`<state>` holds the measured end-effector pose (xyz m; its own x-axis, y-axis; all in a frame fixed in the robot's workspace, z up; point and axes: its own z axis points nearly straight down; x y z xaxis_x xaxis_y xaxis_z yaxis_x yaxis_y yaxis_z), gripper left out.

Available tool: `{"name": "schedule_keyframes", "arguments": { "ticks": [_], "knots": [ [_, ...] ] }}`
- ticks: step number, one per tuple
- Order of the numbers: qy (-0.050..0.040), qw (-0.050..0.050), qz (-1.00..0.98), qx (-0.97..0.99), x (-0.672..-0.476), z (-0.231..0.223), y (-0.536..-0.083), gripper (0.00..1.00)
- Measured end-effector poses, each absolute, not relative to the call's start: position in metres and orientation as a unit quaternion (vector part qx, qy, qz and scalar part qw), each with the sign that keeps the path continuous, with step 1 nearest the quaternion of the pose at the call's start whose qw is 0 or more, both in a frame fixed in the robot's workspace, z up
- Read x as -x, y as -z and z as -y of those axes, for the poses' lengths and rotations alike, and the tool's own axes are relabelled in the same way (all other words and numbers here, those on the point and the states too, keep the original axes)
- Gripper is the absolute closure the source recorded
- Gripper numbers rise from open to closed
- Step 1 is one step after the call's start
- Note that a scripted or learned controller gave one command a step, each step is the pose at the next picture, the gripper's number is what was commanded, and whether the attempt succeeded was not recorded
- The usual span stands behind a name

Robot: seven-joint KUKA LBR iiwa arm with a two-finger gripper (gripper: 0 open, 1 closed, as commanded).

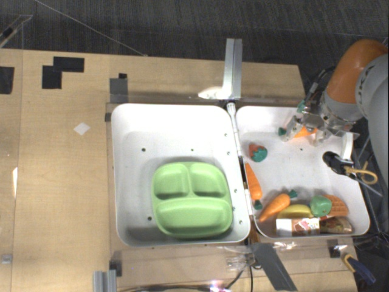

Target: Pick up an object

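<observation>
Nearest to me is the wooden table [55, 181], carrying two white bins side by side. From there, big to small: the left bin [134, 132] holds a green divided tray [191, 199]; the right bin [285, 163] holds the toy food. Over its far right corner hangs the grey arm [358, 84], its tool [304, 128] low above an orange piece [298, 132] with a green end; whether it is apart or together I cannot tell. Across the bin's near side lie a carrot [273, 205], a second carrot [253, 184], a banana [295, 212] and a small strawberry [258, 152]. That orange piece lies directly under the tool, long axis roughly left to right, so it looks the likeliest pick.
</observation>
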<state>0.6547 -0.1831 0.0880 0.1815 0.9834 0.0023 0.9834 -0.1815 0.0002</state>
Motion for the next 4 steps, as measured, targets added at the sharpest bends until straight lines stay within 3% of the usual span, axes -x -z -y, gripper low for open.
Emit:
{"name": "schedule_keyframes", "arguments": {
  "ticks": [1, 2, 3, 4],
  "knots": [
    [-0.0069, 0.005, 0.651, 0.759, -0.666, 0.126, -0.088, 0.00],
    [-0.0077, 0.011, 0.653, 0.757, -0.665, 0.121, -0.099, 1.00],
    [-0.0045, 0.007, 0.654, 0.757, -0.667, 0.121, -0.100, 0.00],
    [0.0023, -0.002, 0.624, 0.782, -0.671, 0.082, -0.089, 0.00]
  ]
}}
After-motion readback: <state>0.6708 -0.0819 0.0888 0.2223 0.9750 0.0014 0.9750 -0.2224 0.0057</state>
